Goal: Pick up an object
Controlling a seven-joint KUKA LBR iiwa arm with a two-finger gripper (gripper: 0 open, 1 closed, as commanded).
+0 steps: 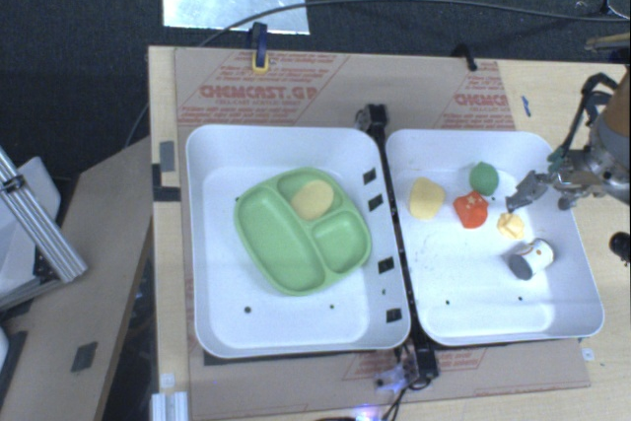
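gripper [520, 197]: mine, above right bin [582, 311], open/closed: cannot tell | target: small pale-yellow plastic toy piece [511, 226] just below it | handling: likely light, stiff, slick; pinch across middle

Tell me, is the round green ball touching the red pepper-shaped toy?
Apart. The camera view shows a thin strip of white bin floor between the round green ball and the red pepper-shaped toy below it.

2 bins stand side by side on the bench [168, 212]. In the left bin [212, 311] lies a divided plate [281, 256] with a round item [314, 200] in its upper compartment. In the right bin [567, 306] lie 5 small objects; the gripper [521, 197] hangs over them, maybe touching none.
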